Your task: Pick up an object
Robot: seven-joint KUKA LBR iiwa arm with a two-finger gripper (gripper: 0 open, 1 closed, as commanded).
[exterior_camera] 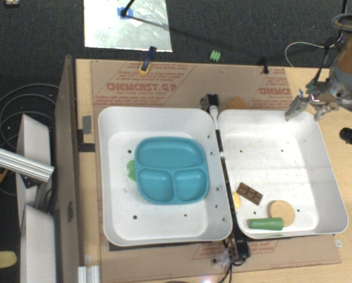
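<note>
Up at the right bin's (317, 140) far corner, the hand (306, 107) hangs with fingers spread, holding nothing.

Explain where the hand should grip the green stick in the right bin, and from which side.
Grip the green stick at mid-length, coming straight down, fingers across its narrow width. It lies flat and long, left to right, near the bin's front wall, its right end against the cookie; its middle looks freest.
</note>
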